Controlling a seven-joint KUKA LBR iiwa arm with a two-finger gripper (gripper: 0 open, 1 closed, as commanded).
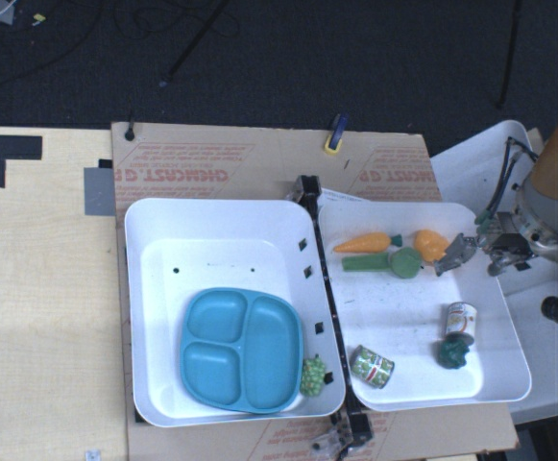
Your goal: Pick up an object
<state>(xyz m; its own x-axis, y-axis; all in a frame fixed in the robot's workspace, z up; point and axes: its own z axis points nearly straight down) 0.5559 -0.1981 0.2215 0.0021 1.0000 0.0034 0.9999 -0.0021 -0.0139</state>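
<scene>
The pincer (478, 254) is hovering over the right bin's (509, 377) upper right edge, its two fingers standing apart with nothing between them. Just to its left an orange piece (431, 244) is lying, nearly touching one finger. Beside that are sitting one orange carrot (362, 244) and one green ladle-like toy (384, 263). Lower down, two small cans (460, 319) (372, 366) and one teal lump (452, 353) are resting. The left bin (154, 248) is holding one blue divided plate (241, 349) and one green bumpy toy (312, 376).
</scene>
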